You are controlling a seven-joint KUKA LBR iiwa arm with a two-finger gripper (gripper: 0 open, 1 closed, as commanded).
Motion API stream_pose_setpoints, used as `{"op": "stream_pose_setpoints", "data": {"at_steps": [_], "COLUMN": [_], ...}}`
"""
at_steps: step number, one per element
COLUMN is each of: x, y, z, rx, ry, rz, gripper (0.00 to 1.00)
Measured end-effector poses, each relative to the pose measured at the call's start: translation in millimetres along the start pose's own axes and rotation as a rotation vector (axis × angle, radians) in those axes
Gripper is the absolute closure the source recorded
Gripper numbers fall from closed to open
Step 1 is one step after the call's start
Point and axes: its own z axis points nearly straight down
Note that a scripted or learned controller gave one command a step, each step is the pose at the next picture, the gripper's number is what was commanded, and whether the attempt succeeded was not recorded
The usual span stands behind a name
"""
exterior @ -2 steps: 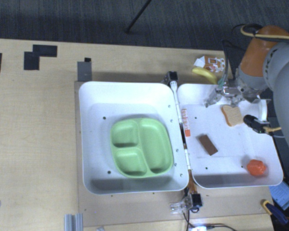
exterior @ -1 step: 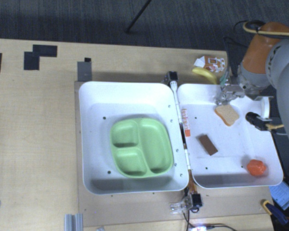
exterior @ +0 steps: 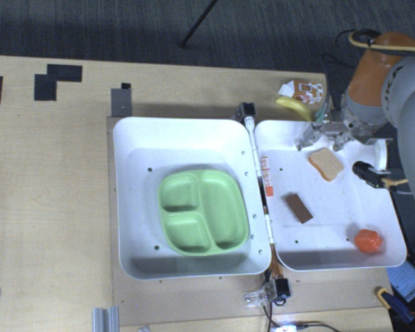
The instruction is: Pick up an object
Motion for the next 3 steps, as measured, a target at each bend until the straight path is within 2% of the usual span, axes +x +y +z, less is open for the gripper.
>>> {"op": "stream_pose_setpoints", "data": {"at_steps": [1,2,3], "x": [66,64,64], "y": [-49,-47,-47], "z": [12,0,0], "rx": [0.007,0.002,0.002], "ry": [0.005,0.002,0.002], "rz": [0.007,0.005,0.006], "gripper": [0.00,1.00,0.00]}}
